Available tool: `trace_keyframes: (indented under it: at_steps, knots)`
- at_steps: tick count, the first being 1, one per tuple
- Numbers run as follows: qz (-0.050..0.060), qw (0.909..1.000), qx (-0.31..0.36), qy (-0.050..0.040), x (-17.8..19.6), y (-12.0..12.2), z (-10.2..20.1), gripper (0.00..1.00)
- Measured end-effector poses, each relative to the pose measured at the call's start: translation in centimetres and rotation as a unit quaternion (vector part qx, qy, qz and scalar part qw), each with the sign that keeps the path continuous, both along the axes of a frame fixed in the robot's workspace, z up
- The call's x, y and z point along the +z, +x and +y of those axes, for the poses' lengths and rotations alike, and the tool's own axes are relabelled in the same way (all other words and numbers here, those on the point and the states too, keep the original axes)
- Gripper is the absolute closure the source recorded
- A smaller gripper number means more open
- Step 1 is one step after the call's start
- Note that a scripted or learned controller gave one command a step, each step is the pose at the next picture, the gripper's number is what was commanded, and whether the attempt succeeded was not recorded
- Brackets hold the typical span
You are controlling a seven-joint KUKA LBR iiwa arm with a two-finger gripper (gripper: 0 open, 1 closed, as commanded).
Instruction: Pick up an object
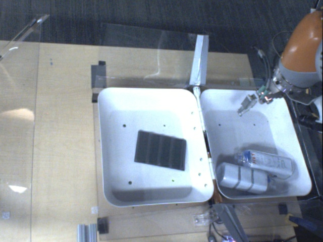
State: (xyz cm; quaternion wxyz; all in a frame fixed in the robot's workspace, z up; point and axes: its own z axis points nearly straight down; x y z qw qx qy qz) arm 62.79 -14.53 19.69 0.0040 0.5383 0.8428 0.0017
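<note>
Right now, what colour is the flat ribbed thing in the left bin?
Dark grey, almost black: the ribbed pad, seen in the camera view.

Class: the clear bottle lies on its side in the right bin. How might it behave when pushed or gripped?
The clear bottle looks round and lies flat, so it may roll. Its glossy plastic probably slips. It seems light, perhaps denting under squeeze.

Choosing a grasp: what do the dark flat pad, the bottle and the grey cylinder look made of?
Dark flat pad: probably matte rubber or foam, ribbed, no shine. Bottle: clear plastic, see-through with glints. Grey cylinder: smooth, dull grey; metal or plastic, can't tell.
</note>
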Motion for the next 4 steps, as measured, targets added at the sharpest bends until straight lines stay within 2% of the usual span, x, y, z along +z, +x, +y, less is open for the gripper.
trace_keyframes:
  at_steps: [1, 2, 3, 4]
  knots:
    - [-0.002, 0.9982, 0.059, -0.0004, -10.7, -6.3, 1.2, 0.00]
    - [-0.002, 0.9999, 0.015, 0.0027, -10.7, -13.6, -2.5, 0.00]
    - [-0.003, 0.9996, 0.029, -0.0001, -10.7, -6.3, -0.2, 0.00]
    - [-0.001, 0.9950, 0.100, -0.0009, -9.7, 2.2, 0.5, 0.00]
